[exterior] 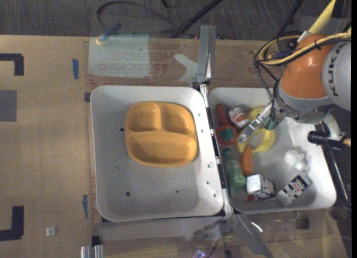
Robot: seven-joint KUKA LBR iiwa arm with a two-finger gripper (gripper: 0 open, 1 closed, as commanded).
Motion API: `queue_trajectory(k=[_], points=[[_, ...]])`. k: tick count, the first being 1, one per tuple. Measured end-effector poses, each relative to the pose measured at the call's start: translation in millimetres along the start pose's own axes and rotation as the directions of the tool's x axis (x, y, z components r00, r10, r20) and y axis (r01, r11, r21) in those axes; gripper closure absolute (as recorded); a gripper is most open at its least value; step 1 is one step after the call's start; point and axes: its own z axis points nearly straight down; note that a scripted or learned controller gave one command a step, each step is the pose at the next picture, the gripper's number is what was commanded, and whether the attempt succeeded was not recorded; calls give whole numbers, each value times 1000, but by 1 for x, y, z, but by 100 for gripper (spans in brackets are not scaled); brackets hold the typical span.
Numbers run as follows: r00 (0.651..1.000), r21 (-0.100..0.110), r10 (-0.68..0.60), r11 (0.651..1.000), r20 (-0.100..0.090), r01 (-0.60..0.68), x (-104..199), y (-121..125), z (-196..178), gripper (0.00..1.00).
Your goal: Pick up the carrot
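Two white bins on the table: carrot (223, 116) lies at ten o'clock in the right bin (322, 195) against the divider wall, claw (252, 130) hovering just at its three o'clock over a yellow ring, finger spread cannot be told.

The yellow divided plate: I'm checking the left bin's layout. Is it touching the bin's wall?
Apart. The camera view shows bare white floor all around the yellow divided plate, between it and the left bin walls.

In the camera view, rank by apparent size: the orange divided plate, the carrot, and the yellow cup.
1. Orange divided plate, clearly largest.
2. Yellow cup, partly hidden by the gripper.
3. Carrot.
Cup versus carrot is close, so that order is unsure.
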Motion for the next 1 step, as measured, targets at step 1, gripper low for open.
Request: queue_trajectory(k=[1], points=[[999, -1, 38, 999, 0, -38, 1, -3, 0, 0]])
